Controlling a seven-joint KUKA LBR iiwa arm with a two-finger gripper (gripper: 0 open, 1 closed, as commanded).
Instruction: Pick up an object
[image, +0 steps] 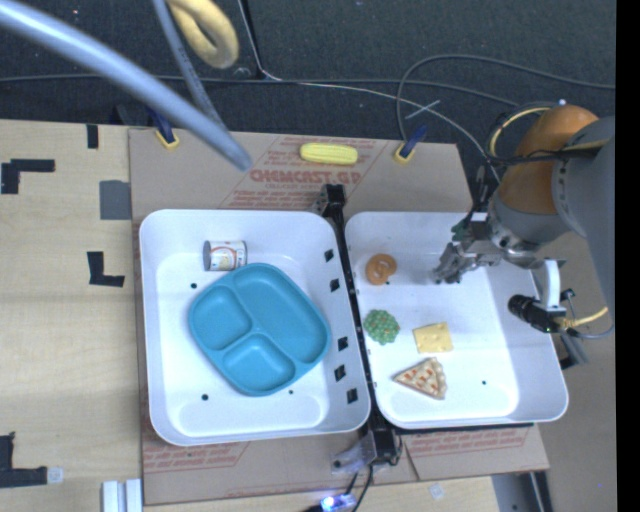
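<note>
The gripper (452, 266) hangs low over the upper part of the right bin (500, 395), and whether it is released or clenched cannot be told from this angle; nothing shows in its grasp. Below and left of it in that bin lie a donut (380, 268), a green broccoli piece (381, 326), a cheese wedge (432, 338) and a pizza slice (422, 378). The left bin (170, 400) holds a blue divided tray (258, 327) and a small can (225, 255), and a banana (328, 153) rests on the counter (60, 330) beyond the bins.

Blue tray (258, 327), green broccoli (381, 326), yellow cheese (432, 338), possibly orange-brown doughnut (380, 268).
</note>
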